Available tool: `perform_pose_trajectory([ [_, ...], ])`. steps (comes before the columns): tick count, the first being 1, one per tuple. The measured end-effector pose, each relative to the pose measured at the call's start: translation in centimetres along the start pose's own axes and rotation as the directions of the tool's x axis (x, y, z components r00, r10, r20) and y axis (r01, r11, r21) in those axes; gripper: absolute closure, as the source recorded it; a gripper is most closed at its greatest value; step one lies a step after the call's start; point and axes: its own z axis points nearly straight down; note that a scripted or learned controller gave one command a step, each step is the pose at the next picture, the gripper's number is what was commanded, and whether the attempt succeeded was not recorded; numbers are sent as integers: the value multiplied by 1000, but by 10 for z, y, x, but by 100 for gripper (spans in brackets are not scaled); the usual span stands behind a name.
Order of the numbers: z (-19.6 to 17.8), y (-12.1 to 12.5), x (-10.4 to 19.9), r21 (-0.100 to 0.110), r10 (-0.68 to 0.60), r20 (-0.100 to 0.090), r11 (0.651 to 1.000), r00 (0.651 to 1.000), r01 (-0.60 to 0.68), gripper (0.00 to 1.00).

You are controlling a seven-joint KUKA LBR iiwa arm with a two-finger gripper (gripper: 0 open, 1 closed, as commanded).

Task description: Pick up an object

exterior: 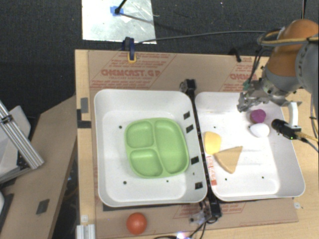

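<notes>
Gripper [246, 103] hangs over the back of the right bin [286, 183], low, just left of and behind the purple object [257, 115]. Opening width: cannot tell, the wrist and cabling sit in front of the working end. Nothing visibly held.

Candidate objects, all lying in the right bin: purple object and white egg-shaped piece [259, 130], touching or nearly so, near the bin's back right; yellow rounded piece [212, 142] and tan wedge [229, 158], close together toward the bin's left side. Left bin [107, 183] holds a green divided tray [155, 147]. An orange ball [136, 222] lies outside the bins, on the cardboard at the front.

Risks from here:
- If the purple object is the target, the gripper looks offset to one side. A straight descent could land on bare bin floor or clip the object's edge and push it away.
- Purple and white pieces are crowded. A closing stroke may nudge the white one or catch both badly, so neither seats.
- Both look smooth and rounded, likely hard plastic; rounded sides tend to squirt out of a pinch that is off-centre.
- A dark fitting on the arm hangs near the white piece and could bump it during a move.

Materials: bins are smooth matte white with shallow sloped walls; the tray is glossy green with three compartments; the wedge has flat faces and sharp corners, an easier pinch.
</notes>
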Motion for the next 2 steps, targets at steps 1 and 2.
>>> perform_pose_trajectory([
  [1, -61, 11, 3, -1, 0, 1, 1000, 1000, 0, 100],
  [2, -112, 13, 2, 0, 0, 1, 1000, 1000, 0, 100],
])
